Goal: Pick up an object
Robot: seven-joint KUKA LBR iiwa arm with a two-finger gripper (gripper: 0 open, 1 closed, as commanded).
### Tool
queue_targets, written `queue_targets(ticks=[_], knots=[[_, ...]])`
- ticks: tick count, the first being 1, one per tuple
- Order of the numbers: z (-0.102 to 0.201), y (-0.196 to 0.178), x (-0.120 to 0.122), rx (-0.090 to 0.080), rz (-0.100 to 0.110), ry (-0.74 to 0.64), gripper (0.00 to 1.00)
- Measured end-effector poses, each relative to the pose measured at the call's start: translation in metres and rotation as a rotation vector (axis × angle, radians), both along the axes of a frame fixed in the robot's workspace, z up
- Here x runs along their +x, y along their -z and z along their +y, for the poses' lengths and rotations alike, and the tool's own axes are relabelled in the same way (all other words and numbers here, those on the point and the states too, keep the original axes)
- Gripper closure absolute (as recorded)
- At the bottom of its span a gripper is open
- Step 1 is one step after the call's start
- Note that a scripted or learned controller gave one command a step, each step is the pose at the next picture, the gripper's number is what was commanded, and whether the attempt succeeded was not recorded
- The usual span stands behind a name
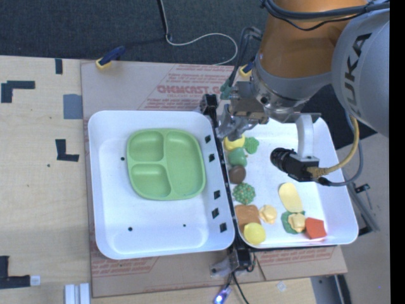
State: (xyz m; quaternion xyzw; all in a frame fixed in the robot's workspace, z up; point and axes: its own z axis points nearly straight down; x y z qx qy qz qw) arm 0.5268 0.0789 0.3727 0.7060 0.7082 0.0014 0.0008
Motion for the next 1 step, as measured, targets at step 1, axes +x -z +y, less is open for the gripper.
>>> queue_targets(ticks=[1], knots=[[-0.035,0.1264,-0.0476,-0.004,0.021,0.008,1.0]])
